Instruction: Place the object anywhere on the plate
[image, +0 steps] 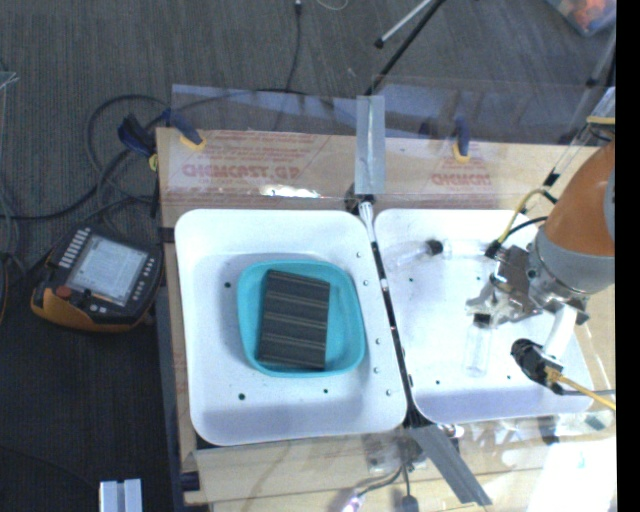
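Block, dark and ribbed, lies flat on teal plate in left bin, roughly centred. Pendant on floor farther left. Gripper over right bin, well apart from plate; finger state hard to make out, cannot tell.
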